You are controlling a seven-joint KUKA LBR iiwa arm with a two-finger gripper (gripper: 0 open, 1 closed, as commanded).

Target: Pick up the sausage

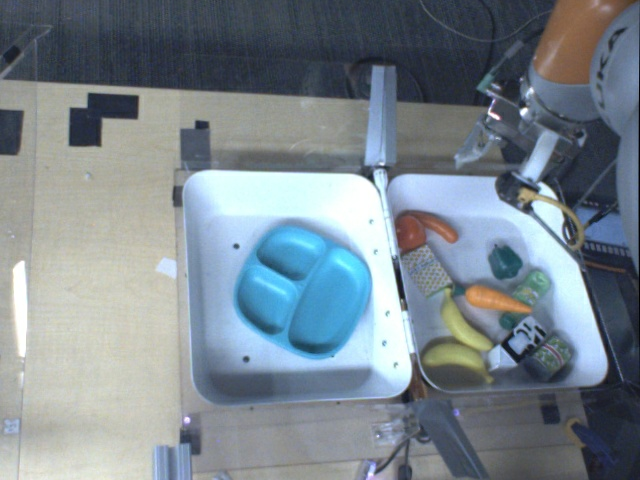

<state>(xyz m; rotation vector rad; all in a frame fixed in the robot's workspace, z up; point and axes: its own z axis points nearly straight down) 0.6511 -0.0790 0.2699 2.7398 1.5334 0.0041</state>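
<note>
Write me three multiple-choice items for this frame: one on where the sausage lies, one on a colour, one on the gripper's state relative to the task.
1. Where does the sausage lie?
A. On the divided plate
B. In the right bin, near its upper left corner
C. On the bench outside both bins

2. What colour is the divided plate in the left bin?
A. Blue
B. Red
C. Yellow

3. How does the gripper stand to the sausage?
A. Clamped on it
B. Lifting it over the left bin
C. Apart from it, above the far edge of the right bin

Answers: 1 B, the reddish-orange sausage sits by the divider at the right bin's top left. 2 A, the three-compartment plate is light blue. 3 C, the gripper hangs at the bin's upper right rim with nothing between it and the sausage.
</note>
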